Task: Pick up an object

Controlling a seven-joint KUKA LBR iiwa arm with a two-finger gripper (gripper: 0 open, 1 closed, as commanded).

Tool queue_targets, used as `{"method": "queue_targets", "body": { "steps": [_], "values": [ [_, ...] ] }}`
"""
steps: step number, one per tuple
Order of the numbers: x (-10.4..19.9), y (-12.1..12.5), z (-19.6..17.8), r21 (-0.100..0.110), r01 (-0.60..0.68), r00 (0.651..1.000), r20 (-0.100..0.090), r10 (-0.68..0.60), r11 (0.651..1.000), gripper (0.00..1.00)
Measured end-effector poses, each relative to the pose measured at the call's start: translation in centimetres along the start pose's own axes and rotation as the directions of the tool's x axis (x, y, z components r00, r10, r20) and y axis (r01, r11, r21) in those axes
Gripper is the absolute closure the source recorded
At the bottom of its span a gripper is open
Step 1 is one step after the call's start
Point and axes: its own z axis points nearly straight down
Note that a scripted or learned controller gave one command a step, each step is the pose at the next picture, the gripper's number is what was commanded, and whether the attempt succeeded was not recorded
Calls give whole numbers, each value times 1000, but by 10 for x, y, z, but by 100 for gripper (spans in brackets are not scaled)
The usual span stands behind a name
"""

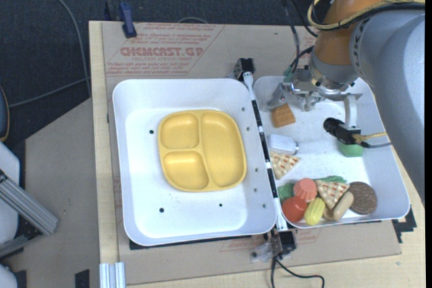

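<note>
My gripper (pixel 286 98) hangs low over the far left corner of the right bin (pixel 385 165), under the grey arm with its orange band. Just below it lies a small orange-brown block (pixel 283 117), close to the gripper; I cannot tell if they touch. Further toward the front lie a pale grey-white piece (pixel 283 143) and a waffle-patterned wedge (pixel 285 162). A green piece (pixel 352 149) sits mid-bin on the right.
At the right bin's front edge, toy foods are clustered: a red tomato (pixel 294 210), a yellow corn piece (pixel 315 212), a sandwich triangle (pixel 331 188) and a brown cookie (pixel 364 197). The left bin (pixel 135 145) holds a yellow divided plate (pixel 201 149).
</note>
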Motion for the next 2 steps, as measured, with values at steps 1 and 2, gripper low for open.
{"method": "queue_targets", "body": {
  "steps": [1, 2],
  "values": [
    [0, 1, -11, -3, 1, 1000, 1, -1, 1000, 100],
    [0, 1, -10, -2, 1, 1000, 1, -1, 1000, 0]
  ]
}}
